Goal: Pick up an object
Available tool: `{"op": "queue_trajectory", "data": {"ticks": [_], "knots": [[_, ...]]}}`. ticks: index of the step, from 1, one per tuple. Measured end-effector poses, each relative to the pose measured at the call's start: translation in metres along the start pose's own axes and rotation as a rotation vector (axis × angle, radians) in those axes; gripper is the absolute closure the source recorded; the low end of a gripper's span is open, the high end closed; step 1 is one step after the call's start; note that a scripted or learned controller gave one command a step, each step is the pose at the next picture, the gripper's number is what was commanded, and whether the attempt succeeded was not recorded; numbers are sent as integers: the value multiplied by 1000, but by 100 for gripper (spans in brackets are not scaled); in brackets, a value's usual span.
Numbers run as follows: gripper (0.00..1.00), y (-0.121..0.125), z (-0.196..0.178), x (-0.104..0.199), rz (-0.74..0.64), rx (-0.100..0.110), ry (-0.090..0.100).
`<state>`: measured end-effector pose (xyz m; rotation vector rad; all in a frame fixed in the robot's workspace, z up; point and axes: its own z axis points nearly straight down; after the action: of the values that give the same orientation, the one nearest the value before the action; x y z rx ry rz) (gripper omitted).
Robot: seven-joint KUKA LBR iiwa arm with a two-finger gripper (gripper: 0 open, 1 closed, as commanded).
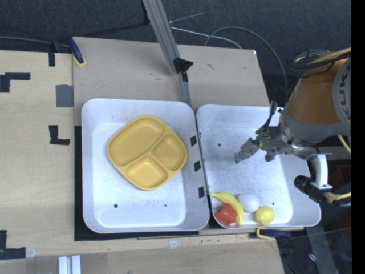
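The tool (246, 151) is seen hovering over the right bin (228, 124), its fingers parted a little — nothing is gripped between them. Near the bin's front edge a banana (230, 201), a red fruit (226, 214), a white ball (248, 201) and a lemon (264, 214) are clustered. A yellow divided plate (147, 152) is laid in the left bin (94, 153).

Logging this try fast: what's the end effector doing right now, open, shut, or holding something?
End effector: over the right shallow white plastic bin, nothing visible between its fingers; open or shut cannot be told.
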<state>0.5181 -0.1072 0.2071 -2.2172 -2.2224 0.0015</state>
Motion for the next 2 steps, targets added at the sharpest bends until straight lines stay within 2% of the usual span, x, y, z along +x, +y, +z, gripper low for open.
{"op": "queue_trajectory", "data": {"ticks": [1, 2], "knots": [[0, 0, 0, 0, 0, 0, 0], [0, -9, 53, 8, 1, 6, 0]]}}
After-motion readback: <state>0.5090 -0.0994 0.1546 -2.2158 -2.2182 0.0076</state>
